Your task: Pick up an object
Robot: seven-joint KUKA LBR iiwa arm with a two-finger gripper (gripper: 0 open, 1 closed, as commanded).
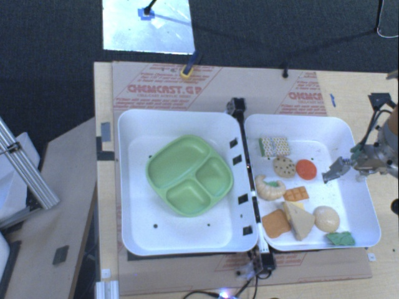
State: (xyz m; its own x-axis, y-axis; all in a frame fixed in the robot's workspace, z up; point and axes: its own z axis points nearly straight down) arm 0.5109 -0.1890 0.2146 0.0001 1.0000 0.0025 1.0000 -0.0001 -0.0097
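Green leaf toy at the right bin's near rim, empty parted pincer above bare floor.

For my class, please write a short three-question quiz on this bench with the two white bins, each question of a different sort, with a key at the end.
1. True or false: the green plate lies in the left bin.
2. Which item lies nearest the gripper? A) red disc B) cookie C) green leaf
3. Fill in: the plate has ___ compartments.

Key
1. True.
2. A. The red disc lies just to the left of the gripper in the right bin; the cookie is farther left and the leaf sits in the near corner.
3. Three.
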